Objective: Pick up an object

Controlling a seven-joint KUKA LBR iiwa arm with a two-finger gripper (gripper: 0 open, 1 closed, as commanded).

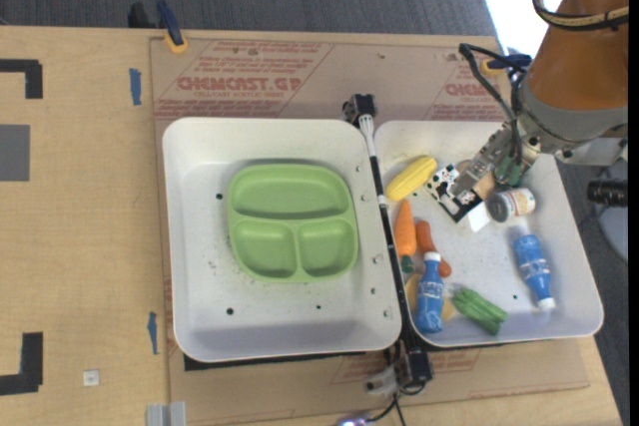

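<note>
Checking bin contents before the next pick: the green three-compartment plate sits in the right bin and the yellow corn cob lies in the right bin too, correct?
Not quite. The camera view shows the green three-compartment plate in the left white bin. The yellow corn cob does lie in the right white bin.

crowded right bin (589, 309), open plate (293, 219)

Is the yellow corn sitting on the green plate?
No, the corn lies in the right bin, while the green plate sits in the left bin.

A green divided plate (293, 219) lies in the left bin (195, 299), well left of the gripper (477, 180). A clamp (174, 27) sits farther off.
</note>
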